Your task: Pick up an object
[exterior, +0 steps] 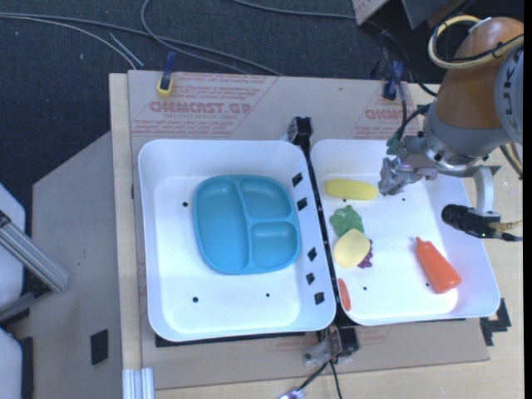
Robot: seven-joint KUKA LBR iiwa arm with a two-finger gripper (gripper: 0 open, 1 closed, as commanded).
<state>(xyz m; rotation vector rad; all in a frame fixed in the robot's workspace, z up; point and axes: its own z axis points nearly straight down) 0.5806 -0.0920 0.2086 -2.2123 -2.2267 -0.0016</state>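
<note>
In the right bin (465, 302) lie a yellow corn cob (351, 190) at the back left, a green leafy piece (346, 219), a pale yellow lump on something purple (352, 248), an orange bottle-shaped toy (435, 266) at the right, and a small orange piece (343, 293) by the left wall. My gripper (394, 181) hangs over the back of this bin, just right of the corn cob's end. Nothing shows between its fingers.
The left bin (166, 298) holds a blue divided plate (246, 223). A black divider with clips (307, 223) separates the bins. Cardboard (208, 98) lies under both. A black part on a cable (465, 219) hangs from the arm over the right bin's right side.
</note>
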